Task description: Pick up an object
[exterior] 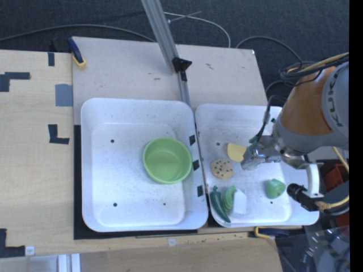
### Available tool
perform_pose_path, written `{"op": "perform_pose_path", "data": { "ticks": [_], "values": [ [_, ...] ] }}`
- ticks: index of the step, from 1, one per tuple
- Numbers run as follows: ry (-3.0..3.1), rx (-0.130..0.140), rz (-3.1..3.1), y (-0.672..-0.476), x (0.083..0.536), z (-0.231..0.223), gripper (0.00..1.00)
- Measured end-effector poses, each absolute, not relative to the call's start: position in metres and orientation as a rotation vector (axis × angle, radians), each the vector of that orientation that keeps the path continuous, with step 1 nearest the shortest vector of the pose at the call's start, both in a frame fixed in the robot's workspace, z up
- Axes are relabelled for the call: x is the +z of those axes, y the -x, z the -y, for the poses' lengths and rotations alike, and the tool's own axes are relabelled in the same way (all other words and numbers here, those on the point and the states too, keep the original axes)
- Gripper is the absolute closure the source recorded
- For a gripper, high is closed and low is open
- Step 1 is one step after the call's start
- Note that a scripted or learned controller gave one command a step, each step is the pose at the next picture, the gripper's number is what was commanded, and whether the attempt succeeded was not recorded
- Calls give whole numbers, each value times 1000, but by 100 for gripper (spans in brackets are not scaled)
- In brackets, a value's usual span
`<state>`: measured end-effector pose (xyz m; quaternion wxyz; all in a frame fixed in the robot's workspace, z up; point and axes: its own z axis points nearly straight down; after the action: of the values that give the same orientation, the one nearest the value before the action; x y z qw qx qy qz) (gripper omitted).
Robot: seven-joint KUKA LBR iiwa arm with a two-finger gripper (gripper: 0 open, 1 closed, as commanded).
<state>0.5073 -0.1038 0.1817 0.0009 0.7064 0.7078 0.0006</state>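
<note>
On the bench, two shallow white bins sit side by side. The left bin point(96, 152) holds a green bowl point(167, 160), upright, toward its 3 o'clock side. The right bin point(227, 120) holds several small items: a yellow wedge-shaped piece point(235, 151) near the centre, a round tan cookie-like disc point(221, 168) just beside it at 7 o'clock, a green lump point(275, 188) toward 4 o'clock, and at the 7 o'clock corner a dark green pepper-like item point(218, 204) lying against a light green leafy piece point(228, 196) and a white block point(239, 202).

The arm point(309, 109) enters from 3 o'clock, grey with an orange band; the letters "KU" read on its casing at the frame edge. The gripper point(248, 160) sits low over the right bin, just beside the yellow piece at its 4 o'clock side; contact cannot be confirmed. Whether the pincer stands apart or together cannot be told at this resolution, and no item shows between its tips.

A grey pole point(161, 30) rises from 12 o'clock between the bins.
</note>
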Motion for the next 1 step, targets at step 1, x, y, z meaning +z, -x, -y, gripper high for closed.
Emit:
{"op": "perform_pose_path", "data": {
  "ticks": [1],
  "values": [
    [-2218, 2, -2220, -511, 238, 113, 100]
  ]
}}
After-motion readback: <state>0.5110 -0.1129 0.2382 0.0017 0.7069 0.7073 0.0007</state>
